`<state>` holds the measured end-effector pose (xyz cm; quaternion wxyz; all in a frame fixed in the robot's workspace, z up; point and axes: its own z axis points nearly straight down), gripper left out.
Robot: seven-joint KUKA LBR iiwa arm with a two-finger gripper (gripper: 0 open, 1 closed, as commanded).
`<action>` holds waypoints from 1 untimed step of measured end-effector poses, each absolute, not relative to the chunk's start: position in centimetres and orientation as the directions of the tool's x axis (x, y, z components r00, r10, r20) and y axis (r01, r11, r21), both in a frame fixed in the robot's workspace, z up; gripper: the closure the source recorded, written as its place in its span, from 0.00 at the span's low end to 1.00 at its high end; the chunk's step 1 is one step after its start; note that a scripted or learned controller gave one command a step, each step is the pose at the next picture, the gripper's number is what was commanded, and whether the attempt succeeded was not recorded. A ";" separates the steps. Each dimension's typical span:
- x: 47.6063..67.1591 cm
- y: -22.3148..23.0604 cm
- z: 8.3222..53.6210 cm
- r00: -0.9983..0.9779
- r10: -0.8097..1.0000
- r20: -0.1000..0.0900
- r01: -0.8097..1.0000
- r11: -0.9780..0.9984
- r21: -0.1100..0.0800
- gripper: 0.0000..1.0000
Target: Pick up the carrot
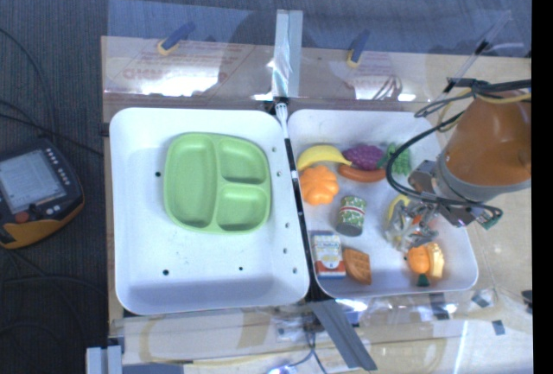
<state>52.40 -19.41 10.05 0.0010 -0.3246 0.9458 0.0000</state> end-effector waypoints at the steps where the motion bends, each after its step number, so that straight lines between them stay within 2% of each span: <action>1: 51.6 -18.0 18.3 -0.843 -0.538 -0.005 -0.538 0.843 -0.005 1.00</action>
